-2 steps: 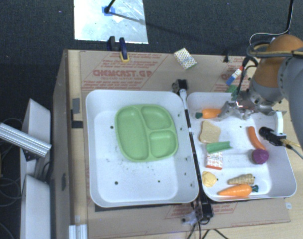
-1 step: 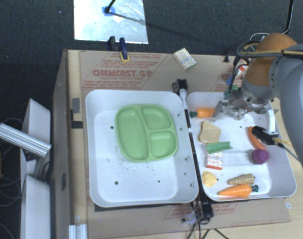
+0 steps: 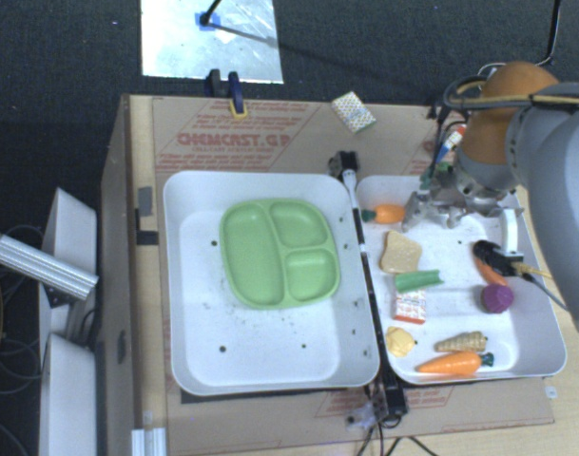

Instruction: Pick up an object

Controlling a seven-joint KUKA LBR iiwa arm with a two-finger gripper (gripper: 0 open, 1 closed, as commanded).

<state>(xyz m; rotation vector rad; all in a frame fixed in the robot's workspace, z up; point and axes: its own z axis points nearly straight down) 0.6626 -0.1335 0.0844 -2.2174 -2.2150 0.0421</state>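
Camera view shows my two-finger gripper (image 3: pixel 439 207) low over the right white bin's (image 3: pixel 536 350) far end, whether spread or closed I cannot tell, with a small orange toy carrot piece (image 3: pixel 390 214) just beside it.

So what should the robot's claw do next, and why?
Probably dip a little lower toward the small orange carrot piece. The claw hovers at the top of the right white bin, that piece lies just beside it, and nothing shows between its fingers.
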